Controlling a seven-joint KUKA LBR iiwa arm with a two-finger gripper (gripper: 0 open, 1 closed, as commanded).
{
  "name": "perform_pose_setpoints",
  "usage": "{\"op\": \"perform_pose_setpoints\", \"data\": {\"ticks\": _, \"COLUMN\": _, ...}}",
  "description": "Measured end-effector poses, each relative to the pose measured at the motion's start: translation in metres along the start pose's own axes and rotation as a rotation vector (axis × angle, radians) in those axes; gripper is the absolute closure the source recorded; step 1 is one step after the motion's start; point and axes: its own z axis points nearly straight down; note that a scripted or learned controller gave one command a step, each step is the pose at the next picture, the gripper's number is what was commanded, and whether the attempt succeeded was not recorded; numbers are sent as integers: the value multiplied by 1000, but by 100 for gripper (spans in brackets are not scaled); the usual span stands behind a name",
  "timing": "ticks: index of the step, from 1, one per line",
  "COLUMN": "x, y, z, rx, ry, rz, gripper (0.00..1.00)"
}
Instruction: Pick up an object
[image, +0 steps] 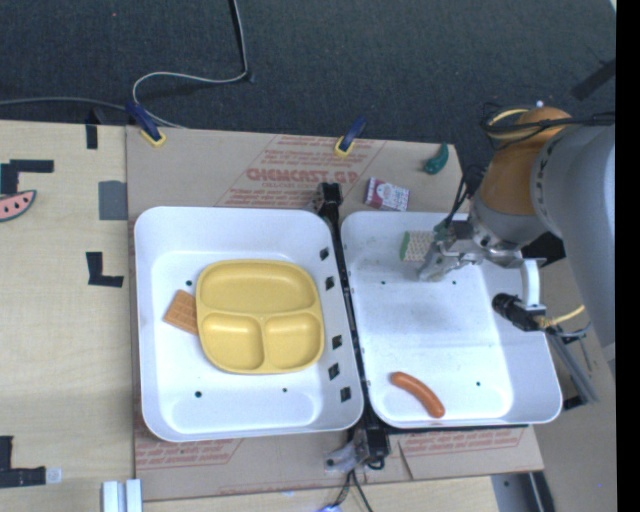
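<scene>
Gripper (437, 262) is hovering low over the upper part of the right bin (520, 400), just beside a small green-and-white patterned object (414, 245). The fingers' tips are sitting at the object's right edge; whether they are touching it cannot be told. Finger spread cannot be told either: the metal parts are blurring together at this angle. Nothing is showing between the fingers.

Green object is looking flat, roughly rectangular, with a checked or speckled surface; it is lying on the bin floor near the far wall, toward the bin's left half.

Orange-red sausage-shaped item (417, 393) is lying in the same bin, near the front wall, well apart from the gripper. Smooth, slightly curved, rounded ends.

Arm (560, 190) is reaching in from the right, grey casing with an orange band above the wrist.

Left bin (160, 400) is holding a yellow divided plate (262, 314), smooth plastic, three compartments, rounded corners. A tan waffle-textured piece (181, 312) is sticking out from under the plate's left edge.

Both bins are shallow, white, glossy, sitting side by side on brown cardboard (290, 170) with red printing. A small red-and-white packet (386, 194) is lying on the cardboard behind the right bin.
</scene>
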Motion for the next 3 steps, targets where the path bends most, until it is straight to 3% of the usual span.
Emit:
{"op": "perform_pose_setpoints", "data": {"ticks": 1, "x": 0, "y": 0, "z": 0, "rx": 0, "ry": 0, "rz": 0, "gripper": 0}}
{"op": "perform_pose_setpoints", "data": {"ticks": 2, "x": 0, "y": 0, "z": -9, "rx": 1, "ry": 1, "rz": 0, "gripper": 100}}
{"op": "perform_pose_setpoints", "data": {"ticks": 3, "x": 0, "y": 0, "z": -9, "rx": 1, "ry": 1, "rz": 0, "gripper": 0}}
